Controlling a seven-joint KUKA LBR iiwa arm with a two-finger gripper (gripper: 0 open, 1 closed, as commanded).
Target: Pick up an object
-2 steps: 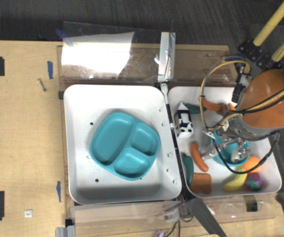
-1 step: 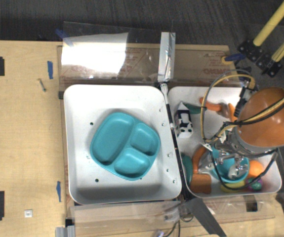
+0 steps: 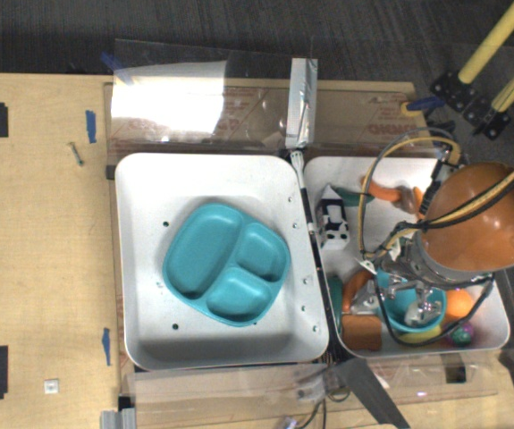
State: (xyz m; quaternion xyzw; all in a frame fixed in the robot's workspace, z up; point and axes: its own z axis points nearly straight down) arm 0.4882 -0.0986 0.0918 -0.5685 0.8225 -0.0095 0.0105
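my end effector [image 3: 425, 306] sits over the teal bowl [image 3: 406, 315] near the right bin's [image 3: 498, 329] front edge; finger state indeterminate.

A divided plate [image 3: 228, 263] lies in the left bin [image 3: 140, 186]; the right bin [image 3: 493, 333], beside it, holds small objects.

From my station I can read no text, number or brand anywhere: faint reddish print on the clear sheeting [image 3: 364, 114] behind the bins is too blurred to make out, and the small black-and-white item [image 3: 332, 219] in the right bin [image 3: 498, 333] shows no legible marking.
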